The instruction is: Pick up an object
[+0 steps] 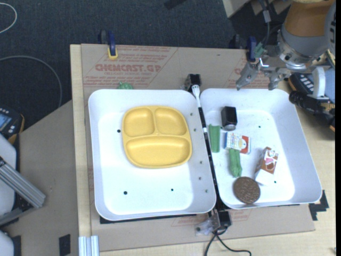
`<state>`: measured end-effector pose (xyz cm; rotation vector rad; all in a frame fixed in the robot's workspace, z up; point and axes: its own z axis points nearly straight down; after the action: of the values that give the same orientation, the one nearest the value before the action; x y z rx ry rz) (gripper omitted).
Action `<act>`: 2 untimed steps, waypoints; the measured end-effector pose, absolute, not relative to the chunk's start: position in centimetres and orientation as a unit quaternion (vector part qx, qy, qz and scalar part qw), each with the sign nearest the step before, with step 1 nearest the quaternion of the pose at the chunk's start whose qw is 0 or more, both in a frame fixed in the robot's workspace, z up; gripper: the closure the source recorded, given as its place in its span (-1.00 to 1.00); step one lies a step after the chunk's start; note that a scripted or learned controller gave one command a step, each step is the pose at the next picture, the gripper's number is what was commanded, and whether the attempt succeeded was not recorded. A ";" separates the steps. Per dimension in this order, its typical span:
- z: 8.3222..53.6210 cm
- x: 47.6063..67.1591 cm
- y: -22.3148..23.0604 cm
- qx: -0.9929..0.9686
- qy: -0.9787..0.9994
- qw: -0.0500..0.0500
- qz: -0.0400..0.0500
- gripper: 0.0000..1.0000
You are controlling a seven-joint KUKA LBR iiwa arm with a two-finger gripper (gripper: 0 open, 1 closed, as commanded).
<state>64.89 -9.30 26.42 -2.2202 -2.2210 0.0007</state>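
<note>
My gripper (259,78) hangs open over the far rim of the right bin (303,143), with nothing between its fingers. Below it in that bin lie a small black box (228,117), a pale green stick (214,138), a white, blue and red packet (237,142), a darker green pea-pod shape (235,162), a brown and white carton (268,161) and a round brown cookie (247,190). All of them sit apart from the gripper, nearer the camera.
The left bin (106,191) holds a yellow divided plate (157,136). Both bins rest on a cardboard sheet (160,63) held by a blue clamp (111,42). A black-and-white tool (194,82) lies at the far end of the gap between the bins.
</note>
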 end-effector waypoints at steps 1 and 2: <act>51.3 65.1 -8.6 -0.706 -0.708 -0.010 -0.007 -1.00; 51.3 65.2 -8.6 -0.706 -0.708 -0.004 -0.001 1.00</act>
<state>65.18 -8.57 51.27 -2.2253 -2.2291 -0.0047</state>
